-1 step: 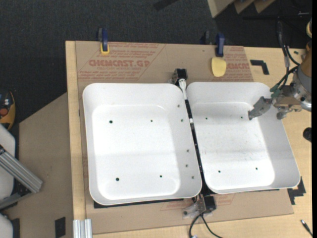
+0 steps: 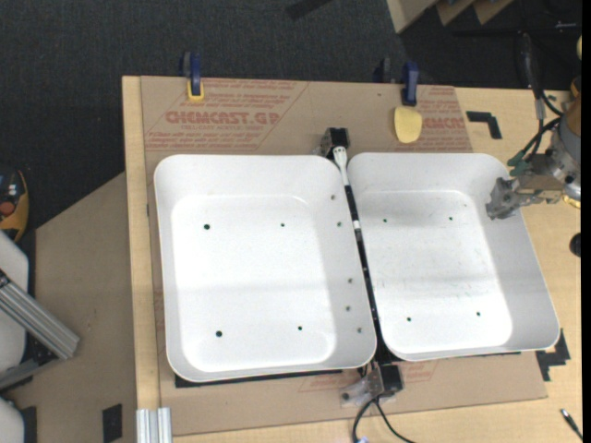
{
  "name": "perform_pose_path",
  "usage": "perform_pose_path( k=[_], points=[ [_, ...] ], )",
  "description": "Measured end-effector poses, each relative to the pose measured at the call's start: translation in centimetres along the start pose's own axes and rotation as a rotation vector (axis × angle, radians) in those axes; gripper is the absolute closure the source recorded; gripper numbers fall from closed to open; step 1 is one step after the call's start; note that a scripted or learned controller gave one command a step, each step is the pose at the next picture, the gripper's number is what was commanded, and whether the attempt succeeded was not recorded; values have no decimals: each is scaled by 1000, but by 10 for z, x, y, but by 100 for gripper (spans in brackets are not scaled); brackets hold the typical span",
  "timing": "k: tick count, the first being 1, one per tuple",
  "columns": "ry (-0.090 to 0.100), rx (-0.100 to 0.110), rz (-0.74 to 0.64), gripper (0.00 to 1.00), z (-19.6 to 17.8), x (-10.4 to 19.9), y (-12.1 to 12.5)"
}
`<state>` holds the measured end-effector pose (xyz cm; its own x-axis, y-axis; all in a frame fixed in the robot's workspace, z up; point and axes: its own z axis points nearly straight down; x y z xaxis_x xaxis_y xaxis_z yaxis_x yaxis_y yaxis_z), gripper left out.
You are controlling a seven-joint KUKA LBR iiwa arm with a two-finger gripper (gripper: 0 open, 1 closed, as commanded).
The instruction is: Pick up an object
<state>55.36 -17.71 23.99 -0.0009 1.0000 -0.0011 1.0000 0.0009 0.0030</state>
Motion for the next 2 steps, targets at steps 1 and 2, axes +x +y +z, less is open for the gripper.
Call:
perform_pose_path(
  k=[1, 2],
  points=[
    [3, -3, -11, 100, -42, 103, 23],
    [1, -16, -6, 100, -176, 142, 26]
  ],
)
